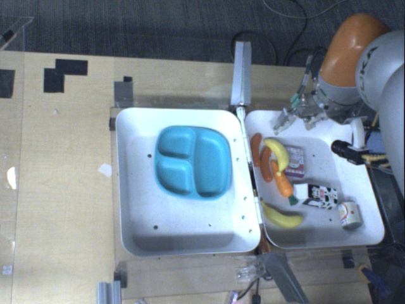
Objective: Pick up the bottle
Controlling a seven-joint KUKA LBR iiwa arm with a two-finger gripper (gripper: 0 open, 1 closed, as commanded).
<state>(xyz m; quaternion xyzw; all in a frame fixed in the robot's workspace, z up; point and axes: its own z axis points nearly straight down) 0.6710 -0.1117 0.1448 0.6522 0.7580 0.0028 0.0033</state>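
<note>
The bottle (321, 196) is small and white with black patches. It lies on its side in the right bin (373, 233), toward the front right. My gripper (296, 120) hangs over the back left part of that bin, well behind the bottle. Its fingers are spread open and hold nothing. The grey arm with its orange band (354, 40) reaches in from the upper right.
The right bin also holds a red sausage (255, 149), two bananas (277, 152) (282, 216), a carrot (283, 183), a purple box (295, 159) and a small can (349, 214) beside the bottle. A blue divided plate (193, 161) lies in the left bin (136, 233).
</note>
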